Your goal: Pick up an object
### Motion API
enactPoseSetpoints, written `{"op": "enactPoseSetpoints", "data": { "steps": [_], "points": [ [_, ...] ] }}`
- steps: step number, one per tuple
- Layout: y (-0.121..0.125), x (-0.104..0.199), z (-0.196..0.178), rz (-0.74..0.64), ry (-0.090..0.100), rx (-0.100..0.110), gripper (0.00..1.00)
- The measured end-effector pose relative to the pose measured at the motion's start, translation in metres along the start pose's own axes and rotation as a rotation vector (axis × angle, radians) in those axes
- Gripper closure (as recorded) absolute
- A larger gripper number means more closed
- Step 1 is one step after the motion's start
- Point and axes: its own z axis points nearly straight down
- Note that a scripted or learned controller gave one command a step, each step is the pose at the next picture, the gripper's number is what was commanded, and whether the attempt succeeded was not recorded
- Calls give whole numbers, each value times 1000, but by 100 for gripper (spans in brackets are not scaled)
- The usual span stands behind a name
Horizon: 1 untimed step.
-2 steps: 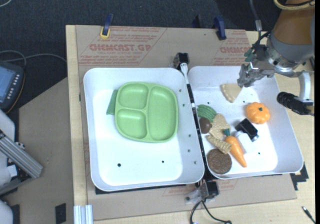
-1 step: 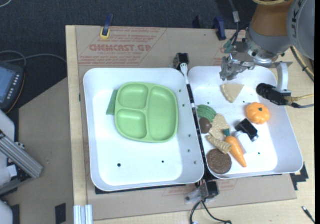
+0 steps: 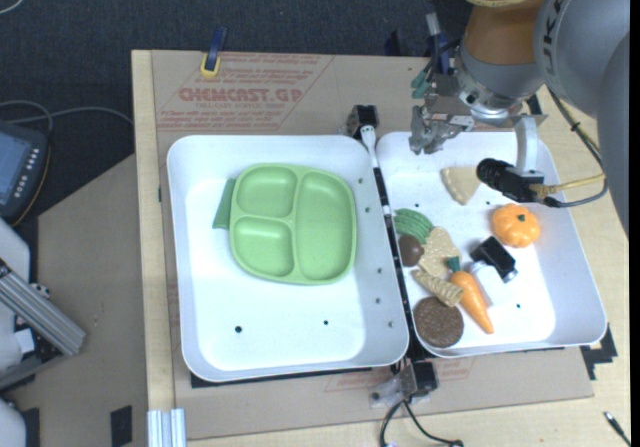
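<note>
- Nearest pickable piece is the pale wedge (image 3: 460, 184), just below and right of the gripper (image 3: 430, 140) in the right bin (image 3: 590, 295)
- Whether the gripper is spread or pressed together I cannot tell
- Risk: it hangs near the bin's far rim; descending here may miss everything
- Backboard (image 3: 250, 85) reads "CHEMCAST"

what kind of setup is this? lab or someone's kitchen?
Most likely a robotics lab bench, not a kitchen. The arm hangs over two white bins on a cardboard sheet, with loose cables around them. The food is toy-like: a carrot, a small pumpkin, and a green divided plate.
</note>
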Motion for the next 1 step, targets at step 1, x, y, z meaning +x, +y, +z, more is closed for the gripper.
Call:
{"op": "enactPoseSetpoints", "data": {
  "steps": [1],
  "points": [
    [15, 54, 9, 0, 1, 0, 100]
  ]
}}
